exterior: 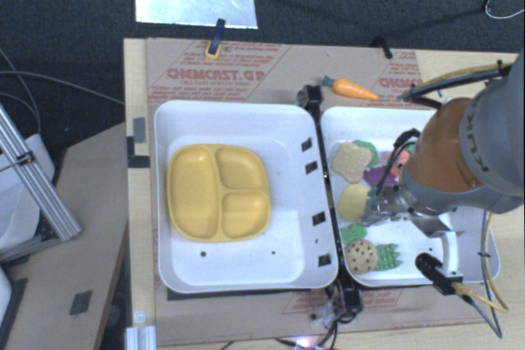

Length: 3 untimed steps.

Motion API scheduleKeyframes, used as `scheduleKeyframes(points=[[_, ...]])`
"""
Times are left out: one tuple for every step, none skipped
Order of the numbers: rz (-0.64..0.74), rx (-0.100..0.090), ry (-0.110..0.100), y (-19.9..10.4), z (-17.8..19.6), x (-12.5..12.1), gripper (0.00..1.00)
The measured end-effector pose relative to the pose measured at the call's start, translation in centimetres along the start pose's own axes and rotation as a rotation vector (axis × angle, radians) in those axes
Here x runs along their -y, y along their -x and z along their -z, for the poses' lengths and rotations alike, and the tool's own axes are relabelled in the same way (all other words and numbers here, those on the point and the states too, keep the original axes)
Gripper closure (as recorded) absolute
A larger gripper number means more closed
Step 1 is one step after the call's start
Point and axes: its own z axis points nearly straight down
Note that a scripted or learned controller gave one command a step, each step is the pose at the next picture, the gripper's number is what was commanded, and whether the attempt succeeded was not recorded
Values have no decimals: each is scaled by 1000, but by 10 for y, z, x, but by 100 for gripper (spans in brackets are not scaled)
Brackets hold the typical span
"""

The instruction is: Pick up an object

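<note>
- nearest me, at the front of the right bin (385, 123), a round cookie (359, 256) with dark chips lay flat, with a green piece (387, 256) just beside it on the arm's side.
- just behind the cookie sat a small green leafy piece (354, 232), close to the wall that divides the two bins.
- a little further back lay a pale yellow round piece (353, 202), also near that dividing wall.
- the gripper (379, 207) hung low inside the right bin, just beside the yellow round piece. i could not tell whether it was open or closed, and i saw nothing held in it.
- the grey arm (484, 135) reached in over the right bin from the right, and its orange band (439, 152) covered part of the bin floor.
- behind the gripper, a tan bread slice (350, 162) lay flat, with a purple piece (377, 175) beside it, partly hidden under the arm.
- the left bin (246, 262) held a yellow divided plate (219, 193) lying flat, well apart from the toys.
- further off, outside the bins, an orange carrot (351, 88) with a green top lay on the bench (138, 201), just beyond the right bin's far rim.
- furthest back, a small blue and yellow object (216, 38) rested at the bench's far edge.
</note>
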Motion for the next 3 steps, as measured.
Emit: scheduleKeyframes(points=[[-3, -1, -3, -2, 0, 20, 100], [-3, 0, -1, 0, 4, 19, 100], [-4, -1, -2, -1, 0, 19, 100]])
